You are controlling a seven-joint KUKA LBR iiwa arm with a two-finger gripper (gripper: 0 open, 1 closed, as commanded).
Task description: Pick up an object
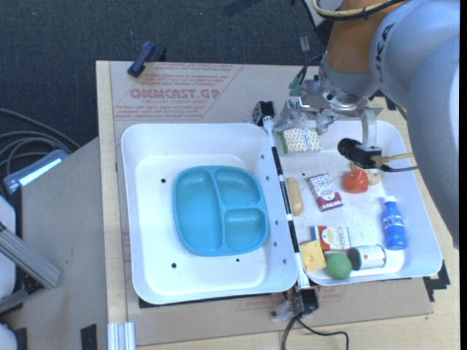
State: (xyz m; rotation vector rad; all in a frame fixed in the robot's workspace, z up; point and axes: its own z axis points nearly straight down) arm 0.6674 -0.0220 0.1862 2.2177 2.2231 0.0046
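Note:
My gripper (304, 121) hangs over the back left corner of the right bin (417, 195), open, its fingers (287, 115) spread just above a white packet with green dots (300, 141). The packet lies on the bin floor and nothing is between the fingers. Other things in this bin: a red round fruit (355, 181), a small red box (325, 192), a beige stick-shaped item (293, 195), a blue bottle (393, 224), a red and yellow box (333, 236), a yellow block (312, 256), a green ball (338, 265) and a white can (368, 257).
The left bin (146, 159) holds a blue divided plate (220, 210). A ridge where the two bins meet (281, 195) runs just left of the gripper. A blue clip (141, 59) lies on the board behind the bins.

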